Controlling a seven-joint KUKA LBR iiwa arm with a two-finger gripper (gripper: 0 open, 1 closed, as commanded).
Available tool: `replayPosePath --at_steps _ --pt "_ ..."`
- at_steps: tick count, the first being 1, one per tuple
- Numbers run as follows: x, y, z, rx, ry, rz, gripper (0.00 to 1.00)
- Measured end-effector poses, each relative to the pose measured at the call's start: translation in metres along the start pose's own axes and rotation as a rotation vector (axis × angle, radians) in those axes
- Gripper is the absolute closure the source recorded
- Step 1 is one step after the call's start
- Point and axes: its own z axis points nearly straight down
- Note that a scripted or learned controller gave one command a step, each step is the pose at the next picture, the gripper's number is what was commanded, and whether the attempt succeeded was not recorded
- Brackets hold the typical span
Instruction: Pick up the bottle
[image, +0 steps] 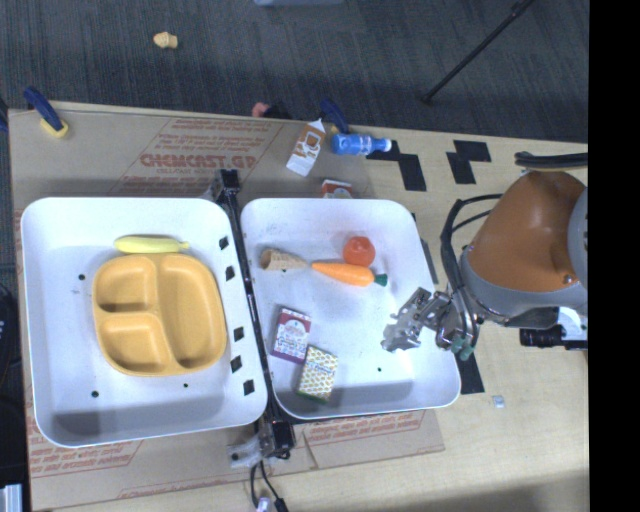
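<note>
Blue bottle (358, 145) lying on the bench beyond the right bin's (425, 385) far rim, well apart from the gripper (405, 328), which hovers over that bin's right part; finger state cannot be told

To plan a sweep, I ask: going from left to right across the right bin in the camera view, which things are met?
Cone-shaped item → purple box → patterned box → carrot → tomato → gripper.
</note>
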Motion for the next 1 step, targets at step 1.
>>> replayPosePath --at_steps 1 --pt "0.0006 0.0015 0.0038 -0.001 -0.001 0.515 1.00"
